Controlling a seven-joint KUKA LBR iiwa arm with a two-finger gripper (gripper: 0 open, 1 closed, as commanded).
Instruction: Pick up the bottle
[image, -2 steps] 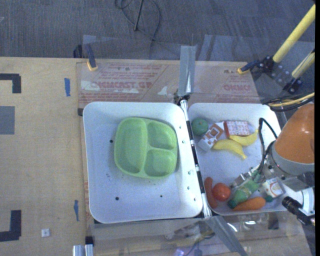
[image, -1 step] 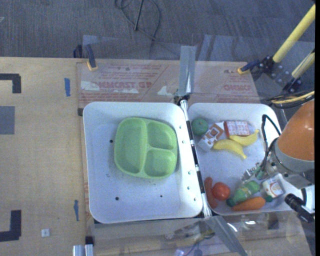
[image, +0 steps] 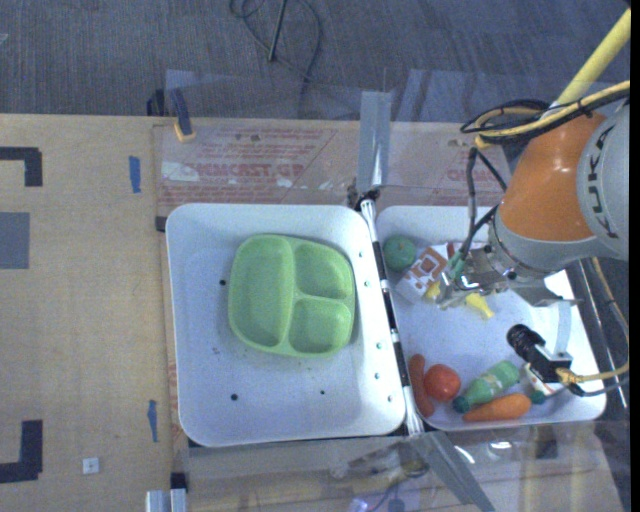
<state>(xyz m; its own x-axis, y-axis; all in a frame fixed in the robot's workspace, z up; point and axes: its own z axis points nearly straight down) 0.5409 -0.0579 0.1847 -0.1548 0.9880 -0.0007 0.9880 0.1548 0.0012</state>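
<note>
The two-finger gripper hangs over the right white bin (jaw state indeterminable) — the green plastic bottle lies near, well apart.

My gripper over the right bin, beside a carton, ball behind-left, bottle at the front between tomato and what may be a carrot, divided plate in the left bin
</note>
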